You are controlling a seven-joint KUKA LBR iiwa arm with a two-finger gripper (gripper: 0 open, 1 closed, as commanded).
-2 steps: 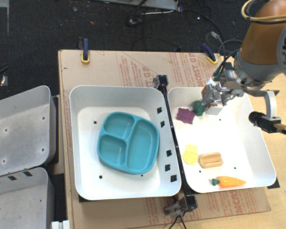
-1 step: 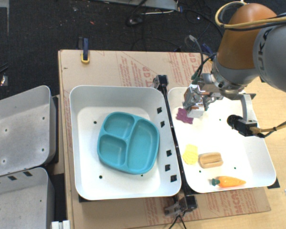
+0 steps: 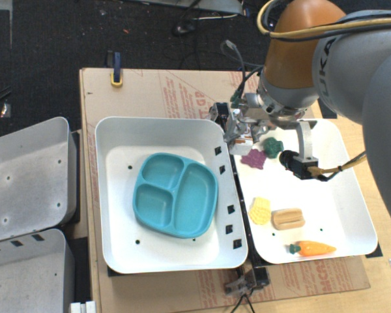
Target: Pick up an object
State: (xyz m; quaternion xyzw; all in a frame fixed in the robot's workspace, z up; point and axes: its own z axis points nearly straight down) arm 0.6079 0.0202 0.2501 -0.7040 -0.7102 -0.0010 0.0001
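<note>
In the right bin [image 3: 352,194] lie a purple toy [image 3: 253,158], a dark green toy [image 3: 272,147], a yellow corn piece [image 3: 260,210], a tan bread-like block [image 3: 287,218] and an orange carrot [image 3: 313,247]. My gripper [image 3: 242,131] hangs low at the bin's far left corner, just above and left of the purple toy. The wrist body hides its fingers. A teal divided plate [image 3: 176,194] rests in the left bin [image 3: 117,142].
The grey arm with its orange band [image 3: 300,38] comes in from the upper right over the right bin's far end. A black cable part [image 3: 298,163] hangs beside the green toy. A spare white bin [image 3: 26,175] sits at the far left, beyond the cardboard base.
</note>
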